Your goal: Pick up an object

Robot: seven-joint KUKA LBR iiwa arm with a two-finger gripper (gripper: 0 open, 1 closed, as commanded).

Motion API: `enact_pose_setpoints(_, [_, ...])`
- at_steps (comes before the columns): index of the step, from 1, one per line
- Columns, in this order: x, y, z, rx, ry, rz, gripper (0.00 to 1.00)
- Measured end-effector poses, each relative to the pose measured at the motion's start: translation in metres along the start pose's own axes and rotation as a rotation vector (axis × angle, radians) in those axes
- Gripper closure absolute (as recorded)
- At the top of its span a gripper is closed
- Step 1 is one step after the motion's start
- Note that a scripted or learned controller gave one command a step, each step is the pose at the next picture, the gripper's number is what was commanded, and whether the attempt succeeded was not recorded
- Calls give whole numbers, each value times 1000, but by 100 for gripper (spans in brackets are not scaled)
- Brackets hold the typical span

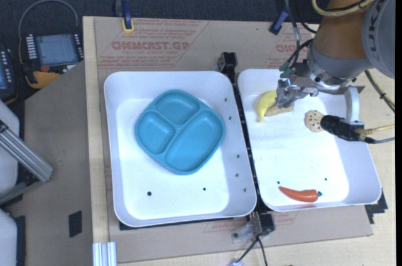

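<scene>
The gripper [286,97] is low in the right bin [352,192], at its far left part, and it sits on the right end of the yellow banana [265,106]. From where I stand its tip meets the banana, but I cannot tell how wide it is open or whether it really has the fruit.

The banana lies close to the left wall of this bin, with only a thin strip of white floor between them. To the right of the banana, a little apart, is a round tan cookie [312,120], and a black part of the arm touches the cookie's right side. Well away from the banana, near the front wall of the same bin, lies an orange-red chili pepper [299,194]. Between the banana and the pepper the white floor is bare and wide.

Left of the banana, over the divider, the left bin [125,196] holds a blue divided plate [180,131] in its middle, with free white floor around it on all sides.
</scene>
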State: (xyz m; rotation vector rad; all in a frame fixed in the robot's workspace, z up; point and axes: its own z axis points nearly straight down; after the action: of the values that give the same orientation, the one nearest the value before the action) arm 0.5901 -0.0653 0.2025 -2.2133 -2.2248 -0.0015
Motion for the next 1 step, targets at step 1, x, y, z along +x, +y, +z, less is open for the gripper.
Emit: enact_pose_setpoints(1, [44, -22, -16, 0, 0, 1, 100])
